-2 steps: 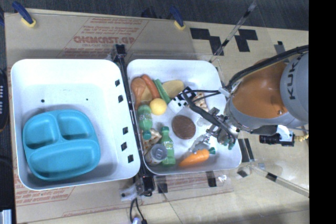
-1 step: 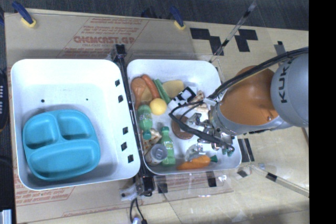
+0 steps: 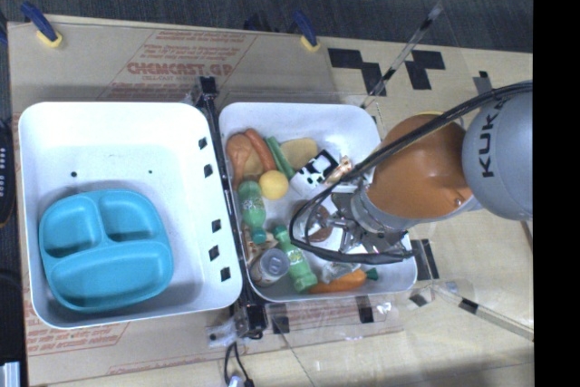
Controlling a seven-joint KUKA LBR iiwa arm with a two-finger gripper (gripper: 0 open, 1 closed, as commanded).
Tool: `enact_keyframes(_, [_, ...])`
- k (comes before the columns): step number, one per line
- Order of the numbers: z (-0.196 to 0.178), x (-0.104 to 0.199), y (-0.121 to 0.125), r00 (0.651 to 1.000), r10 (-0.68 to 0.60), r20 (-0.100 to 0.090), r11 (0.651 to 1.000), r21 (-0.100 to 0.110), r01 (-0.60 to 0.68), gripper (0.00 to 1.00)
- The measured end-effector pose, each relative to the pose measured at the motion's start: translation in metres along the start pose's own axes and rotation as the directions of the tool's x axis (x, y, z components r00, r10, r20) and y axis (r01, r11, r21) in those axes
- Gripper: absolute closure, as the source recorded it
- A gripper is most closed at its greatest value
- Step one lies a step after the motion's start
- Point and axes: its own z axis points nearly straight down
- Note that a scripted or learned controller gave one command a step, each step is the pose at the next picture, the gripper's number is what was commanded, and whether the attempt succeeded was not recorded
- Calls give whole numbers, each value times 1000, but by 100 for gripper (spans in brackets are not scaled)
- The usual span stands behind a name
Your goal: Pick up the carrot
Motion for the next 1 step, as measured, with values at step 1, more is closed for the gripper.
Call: enact_keyframes(1, [-10, -2, -1, 1000, -3, 1, 1000, 4, 3, 100])
